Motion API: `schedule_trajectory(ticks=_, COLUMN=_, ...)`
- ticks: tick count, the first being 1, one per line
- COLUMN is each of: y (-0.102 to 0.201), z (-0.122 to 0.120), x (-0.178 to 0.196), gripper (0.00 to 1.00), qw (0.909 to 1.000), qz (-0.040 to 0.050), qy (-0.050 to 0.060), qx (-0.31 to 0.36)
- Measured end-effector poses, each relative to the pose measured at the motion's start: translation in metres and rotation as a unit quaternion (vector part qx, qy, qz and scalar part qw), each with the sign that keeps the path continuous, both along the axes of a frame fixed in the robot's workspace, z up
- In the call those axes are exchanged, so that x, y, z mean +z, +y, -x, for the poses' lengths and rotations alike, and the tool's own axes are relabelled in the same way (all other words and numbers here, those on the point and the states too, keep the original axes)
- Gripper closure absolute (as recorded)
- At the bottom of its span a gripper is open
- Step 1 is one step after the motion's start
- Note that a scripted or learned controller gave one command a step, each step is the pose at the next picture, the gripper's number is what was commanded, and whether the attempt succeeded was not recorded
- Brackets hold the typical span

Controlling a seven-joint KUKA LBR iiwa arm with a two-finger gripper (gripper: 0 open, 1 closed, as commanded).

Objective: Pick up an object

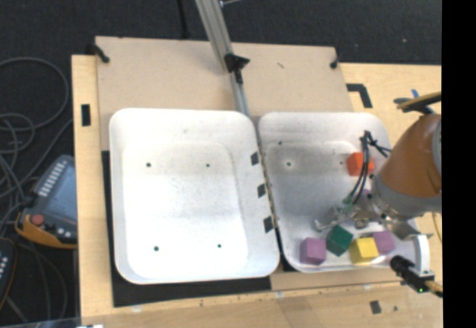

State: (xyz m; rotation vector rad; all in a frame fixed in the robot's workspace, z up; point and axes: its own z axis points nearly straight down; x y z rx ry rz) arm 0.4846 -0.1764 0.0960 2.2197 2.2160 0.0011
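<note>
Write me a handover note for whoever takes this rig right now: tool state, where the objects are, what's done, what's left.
Tool: low in the right bin, near its front right corner; open or shut cannot be told from this angle, and nothing is seen held.
Objects, all in the right bin: orange piece by the arm; green block, yellow block and two purple blocks clustered along the front edge.
Left bin: white, beside the right one.
Done: arm is down among the cluster.
Left: a confirmed grasp and lift of one object.
</note>
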Motion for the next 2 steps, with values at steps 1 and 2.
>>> schedule_trajectory(ticks=1, y=0.021, z=-0.001, x=0.036, gripper=0.0, qw=1.0, qz=-0.001, qy=-0.001, qx=0.003)
schedule_trajectory(ticks=2, y=-0.036, z=0.001, x=0.06, gripper=0.0, qw=1.0, qz=0.001, qy=0.0, qx=-0.001)
